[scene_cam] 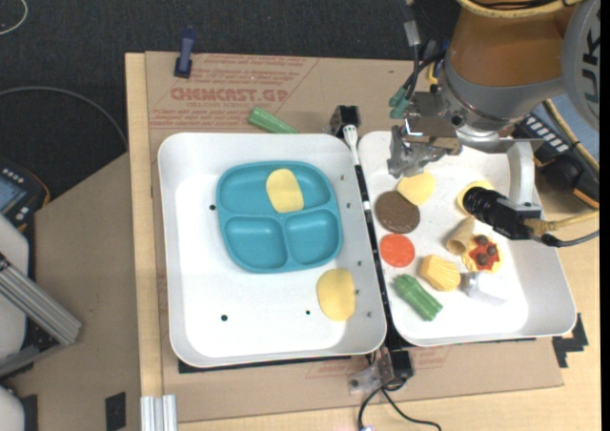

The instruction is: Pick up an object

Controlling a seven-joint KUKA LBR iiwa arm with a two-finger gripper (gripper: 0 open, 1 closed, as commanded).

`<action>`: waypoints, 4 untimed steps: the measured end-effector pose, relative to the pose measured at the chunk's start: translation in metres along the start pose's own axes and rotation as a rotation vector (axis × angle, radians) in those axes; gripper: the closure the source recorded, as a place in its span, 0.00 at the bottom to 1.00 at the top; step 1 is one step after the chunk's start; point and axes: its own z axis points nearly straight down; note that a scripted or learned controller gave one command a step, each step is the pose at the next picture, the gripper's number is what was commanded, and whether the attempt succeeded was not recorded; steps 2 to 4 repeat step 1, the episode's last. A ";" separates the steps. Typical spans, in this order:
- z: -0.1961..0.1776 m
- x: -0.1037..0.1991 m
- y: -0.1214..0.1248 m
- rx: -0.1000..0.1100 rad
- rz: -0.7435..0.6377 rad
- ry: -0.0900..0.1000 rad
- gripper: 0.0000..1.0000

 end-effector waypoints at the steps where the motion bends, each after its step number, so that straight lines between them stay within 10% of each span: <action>1: 0.049 0.080 -0.016 0.001 -0.010 0.002 1.00; 4: 0.049 0.080 -0.016 0.001 -0.010 0.002 1.00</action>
